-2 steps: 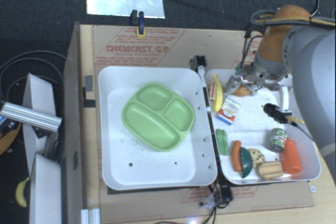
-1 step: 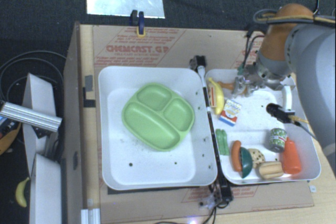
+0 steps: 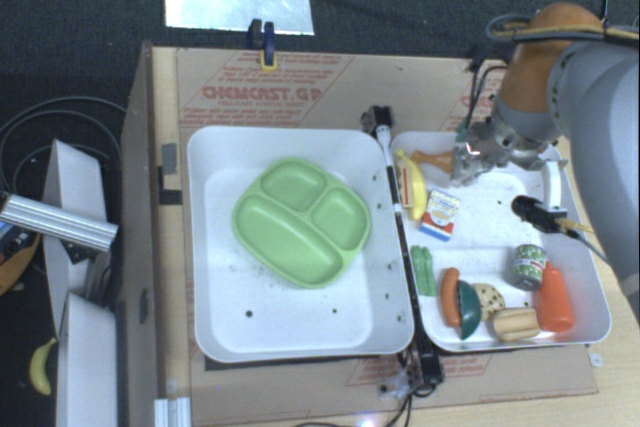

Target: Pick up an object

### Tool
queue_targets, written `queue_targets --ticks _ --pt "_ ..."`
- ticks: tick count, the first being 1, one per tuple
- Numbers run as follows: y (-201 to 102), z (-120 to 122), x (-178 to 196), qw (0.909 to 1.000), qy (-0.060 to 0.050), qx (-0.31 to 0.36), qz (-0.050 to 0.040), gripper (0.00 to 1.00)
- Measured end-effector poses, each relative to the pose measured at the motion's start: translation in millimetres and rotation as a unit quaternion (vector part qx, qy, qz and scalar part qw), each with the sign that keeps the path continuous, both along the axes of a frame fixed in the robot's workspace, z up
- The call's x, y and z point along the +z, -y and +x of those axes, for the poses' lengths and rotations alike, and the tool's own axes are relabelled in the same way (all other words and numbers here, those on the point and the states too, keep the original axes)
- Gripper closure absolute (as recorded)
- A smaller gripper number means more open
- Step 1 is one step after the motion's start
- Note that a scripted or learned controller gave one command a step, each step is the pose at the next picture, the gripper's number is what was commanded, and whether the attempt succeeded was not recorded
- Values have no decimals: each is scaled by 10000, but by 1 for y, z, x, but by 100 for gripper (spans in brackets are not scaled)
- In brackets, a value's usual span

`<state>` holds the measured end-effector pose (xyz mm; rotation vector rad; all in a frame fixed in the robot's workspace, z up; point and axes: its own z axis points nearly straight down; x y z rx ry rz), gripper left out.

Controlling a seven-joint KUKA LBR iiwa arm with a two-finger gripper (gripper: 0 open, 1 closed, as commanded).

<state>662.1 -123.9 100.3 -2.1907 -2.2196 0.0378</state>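
Note:
My gripper (image 3: 467, 165) hangs low over the far end of the right bin (image 3: 590, 300), on the grey arm that reaches in from the right. Just left of it lies a small orange piece (image 3: 431, 158), close to the gripper; whether they touch I cannot tell. A yellow banana (image 3: 411, 185) lies along the bin's left wall, with a small white and blue box (image 3: 440, 213) beside it. Nearer the front are a green pod (image 3: 422, 269), a red and green vegetable (image 3: 459, 299), a tan bread roll (image 3: 514, 323), a small can (image 3: 529, 265) and an orange bottle (image 3: 555, 304).
The left bin (image 3: 215, 215) holds a green divided plate (image 3: 302, 221). A black divider clip (image 3: 380, 122) sits at the far end of the ridge between the bins. Cardboard (image 3: 300, 85) lies under both bins. The right bin's middle floor (image 3: 490, 230) is bare.

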Motion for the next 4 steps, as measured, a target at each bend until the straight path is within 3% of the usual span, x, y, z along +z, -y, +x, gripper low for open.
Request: queue_targets --ticks 2,3,4 --pt "0 2 22 10000 26 46 -16 100" --pt "-51 -46 88 9998 180 -32 12 100" --pt "-49 -45 85 9998 179 -43 5 0"
